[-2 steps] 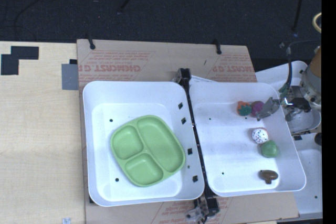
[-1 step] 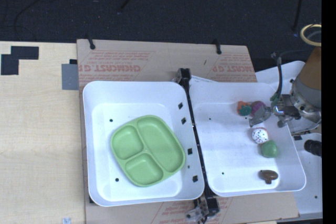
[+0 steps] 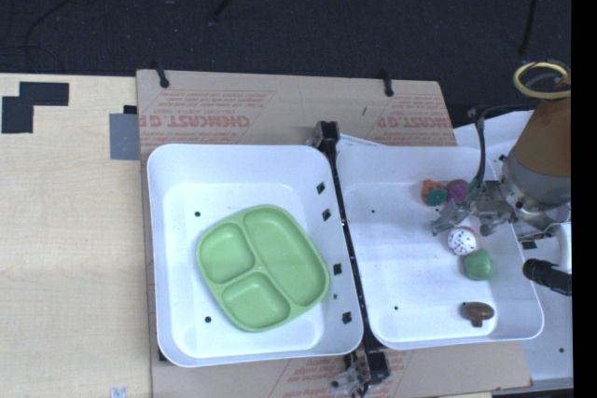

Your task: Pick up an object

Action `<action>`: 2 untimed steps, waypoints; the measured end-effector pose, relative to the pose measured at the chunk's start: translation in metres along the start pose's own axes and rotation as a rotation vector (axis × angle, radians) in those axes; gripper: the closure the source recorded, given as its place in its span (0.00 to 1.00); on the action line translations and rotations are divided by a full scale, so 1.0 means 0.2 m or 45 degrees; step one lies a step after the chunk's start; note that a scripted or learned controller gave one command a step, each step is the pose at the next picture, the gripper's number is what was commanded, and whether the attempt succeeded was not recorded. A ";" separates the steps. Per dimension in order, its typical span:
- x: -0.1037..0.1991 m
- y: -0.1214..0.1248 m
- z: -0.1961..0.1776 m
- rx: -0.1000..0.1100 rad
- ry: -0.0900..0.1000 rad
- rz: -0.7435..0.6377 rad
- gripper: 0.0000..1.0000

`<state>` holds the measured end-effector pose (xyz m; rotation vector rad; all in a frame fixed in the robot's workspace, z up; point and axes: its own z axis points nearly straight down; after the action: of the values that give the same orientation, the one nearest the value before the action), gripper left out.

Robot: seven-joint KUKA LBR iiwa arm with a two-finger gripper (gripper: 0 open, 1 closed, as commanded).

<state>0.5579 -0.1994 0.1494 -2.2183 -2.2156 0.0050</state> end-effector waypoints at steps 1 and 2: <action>-0.01 0.00 -0.06 -0.003 -0.001 0.003 1.00; 0.01 -0.02 -0.37 -0.013 -0.004 -0.003 1.00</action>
<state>0.5548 -0.1982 0.2241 -2.2218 -2.2252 -0.0025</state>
